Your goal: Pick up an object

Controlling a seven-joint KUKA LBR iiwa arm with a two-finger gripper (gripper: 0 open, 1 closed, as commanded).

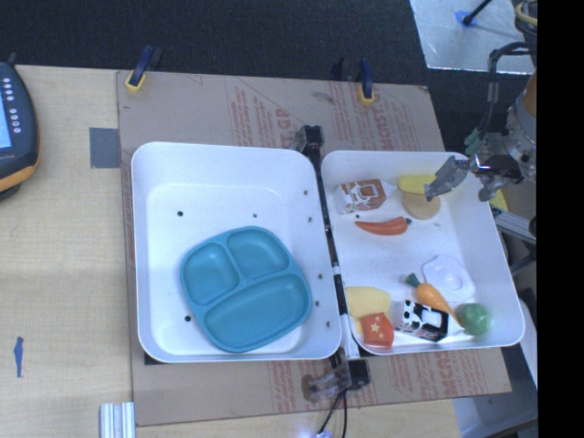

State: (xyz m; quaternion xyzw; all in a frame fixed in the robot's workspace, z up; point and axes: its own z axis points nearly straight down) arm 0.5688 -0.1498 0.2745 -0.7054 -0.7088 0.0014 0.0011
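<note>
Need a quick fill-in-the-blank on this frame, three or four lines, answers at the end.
1. The blue divided plate lies in the ____ bin as the camera sees it.
2. The plate has ____ compartments.
3. The red chili pepper lies in the right bin, just below the ____ carton.
4. The gripper hangs over the right bin's ____ edge.

Missing words: left; three; small; far

One fixed camera looks down aslant on both white bins (228,158).
</note>
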